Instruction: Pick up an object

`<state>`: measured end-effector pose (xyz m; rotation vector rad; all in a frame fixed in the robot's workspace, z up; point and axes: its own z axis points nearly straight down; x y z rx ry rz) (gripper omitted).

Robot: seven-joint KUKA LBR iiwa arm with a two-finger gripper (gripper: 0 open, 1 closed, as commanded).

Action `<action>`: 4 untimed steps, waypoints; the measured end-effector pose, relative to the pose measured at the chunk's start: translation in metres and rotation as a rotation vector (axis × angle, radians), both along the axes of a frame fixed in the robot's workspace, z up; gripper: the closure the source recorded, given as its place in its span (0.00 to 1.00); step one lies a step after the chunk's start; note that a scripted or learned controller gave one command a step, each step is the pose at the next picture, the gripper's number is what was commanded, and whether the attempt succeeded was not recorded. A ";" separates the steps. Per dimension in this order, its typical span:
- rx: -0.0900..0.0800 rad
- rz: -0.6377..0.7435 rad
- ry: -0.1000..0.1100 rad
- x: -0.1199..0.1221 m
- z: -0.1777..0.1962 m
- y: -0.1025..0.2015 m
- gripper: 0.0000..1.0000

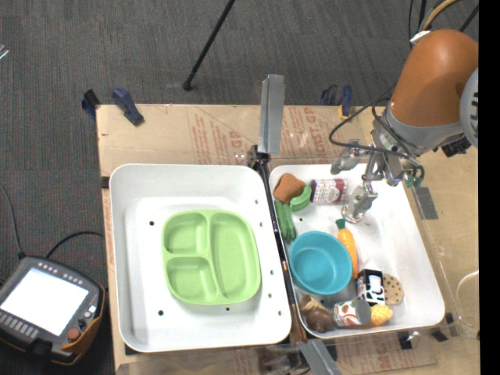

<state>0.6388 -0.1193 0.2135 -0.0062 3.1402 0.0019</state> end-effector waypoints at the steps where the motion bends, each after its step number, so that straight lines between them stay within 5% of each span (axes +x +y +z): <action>1: 0.003 0.106 0.009 -0.017 -0.130 -0.027 0.00; 2: -0.001 0.088 -0.001 -0.067 -0.125 -0.081 0.00; 3: 0.001 0.106 0.000 0.007 -0.126 -0.024 0.00; 4: 0.002 0.114 -0.002 0.007 -0.125 0.045 0.00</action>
